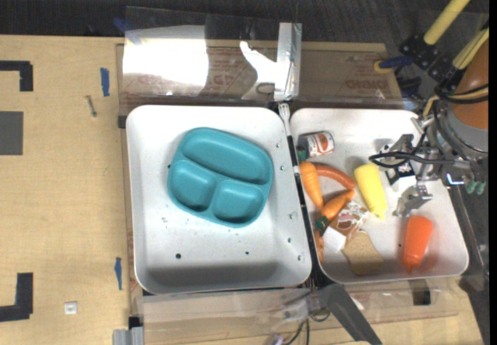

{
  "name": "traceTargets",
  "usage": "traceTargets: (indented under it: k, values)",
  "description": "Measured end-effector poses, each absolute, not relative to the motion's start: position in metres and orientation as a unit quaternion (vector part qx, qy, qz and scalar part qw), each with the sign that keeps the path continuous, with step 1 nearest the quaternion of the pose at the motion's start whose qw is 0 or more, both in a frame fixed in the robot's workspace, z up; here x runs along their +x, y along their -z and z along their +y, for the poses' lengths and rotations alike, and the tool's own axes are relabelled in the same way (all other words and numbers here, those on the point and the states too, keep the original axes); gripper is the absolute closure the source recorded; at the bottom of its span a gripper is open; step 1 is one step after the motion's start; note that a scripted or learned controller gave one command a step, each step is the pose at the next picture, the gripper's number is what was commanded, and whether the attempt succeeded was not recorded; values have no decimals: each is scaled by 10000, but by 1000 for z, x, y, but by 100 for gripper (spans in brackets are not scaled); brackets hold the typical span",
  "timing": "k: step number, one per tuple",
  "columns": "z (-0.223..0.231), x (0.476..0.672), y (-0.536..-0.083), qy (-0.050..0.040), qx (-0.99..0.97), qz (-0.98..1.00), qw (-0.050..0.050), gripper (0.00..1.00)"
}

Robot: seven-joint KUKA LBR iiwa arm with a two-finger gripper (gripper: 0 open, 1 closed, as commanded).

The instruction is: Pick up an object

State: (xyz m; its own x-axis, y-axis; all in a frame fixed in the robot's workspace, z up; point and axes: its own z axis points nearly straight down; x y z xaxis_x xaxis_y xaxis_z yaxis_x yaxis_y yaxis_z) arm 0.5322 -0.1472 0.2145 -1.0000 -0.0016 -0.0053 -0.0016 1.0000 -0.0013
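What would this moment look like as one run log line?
arm: over right bin | gripper: above bin floor, between yellow item and orange item | held: nothing seen | left bin: teal tray

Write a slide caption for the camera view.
Gripper hovers above the right bin of toy food; teal tray fills the left bin.

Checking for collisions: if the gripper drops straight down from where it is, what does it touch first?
Likely bare floor of the right bin, between the yellow piece and orange piece. The gripper looks near both; depth unclear.
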Motion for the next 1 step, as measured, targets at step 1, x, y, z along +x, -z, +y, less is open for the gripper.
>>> traceTargets:
  k: [1]
  values:
    - [-124, 539, -99, 15, -191, 9998, 74, 0]
